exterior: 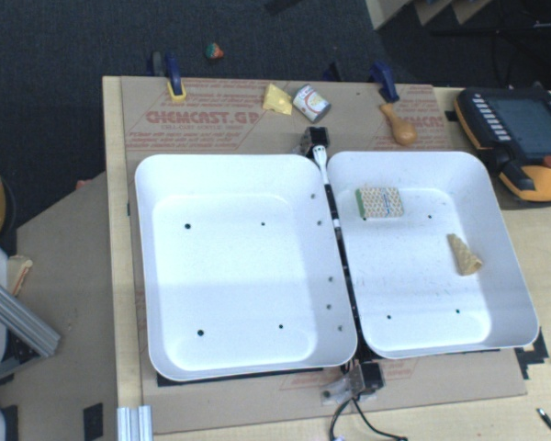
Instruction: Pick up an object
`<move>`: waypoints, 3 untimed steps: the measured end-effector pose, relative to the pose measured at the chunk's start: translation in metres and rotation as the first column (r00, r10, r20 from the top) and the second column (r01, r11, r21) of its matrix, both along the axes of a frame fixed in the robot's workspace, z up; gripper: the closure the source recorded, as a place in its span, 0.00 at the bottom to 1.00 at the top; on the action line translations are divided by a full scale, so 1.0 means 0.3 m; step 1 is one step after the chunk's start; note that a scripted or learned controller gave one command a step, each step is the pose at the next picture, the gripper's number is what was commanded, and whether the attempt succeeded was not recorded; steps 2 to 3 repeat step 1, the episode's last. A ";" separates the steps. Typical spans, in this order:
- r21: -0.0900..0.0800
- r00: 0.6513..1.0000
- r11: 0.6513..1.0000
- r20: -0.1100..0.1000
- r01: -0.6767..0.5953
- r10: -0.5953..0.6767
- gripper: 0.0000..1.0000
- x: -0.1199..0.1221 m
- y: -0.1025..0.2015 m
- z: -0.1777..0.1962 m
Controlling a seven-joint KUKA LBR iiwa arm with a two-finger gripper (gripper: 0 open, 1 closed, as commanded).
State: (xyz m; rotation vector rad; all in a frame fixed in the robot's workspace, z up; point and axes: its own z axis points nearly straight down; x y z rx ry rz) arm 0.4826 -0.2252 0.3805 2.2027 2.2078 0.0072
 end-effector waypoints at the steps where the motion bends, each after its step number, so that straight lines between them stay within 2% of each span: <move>1: -0.003 1.000 1.000 0.004 -0.001 0.001 1.00 0.003 -0.001 0.035; 3: -0.003 1.000 1.000 0.004 -0.001 0.001 1.00 0.003 -0.001 0.035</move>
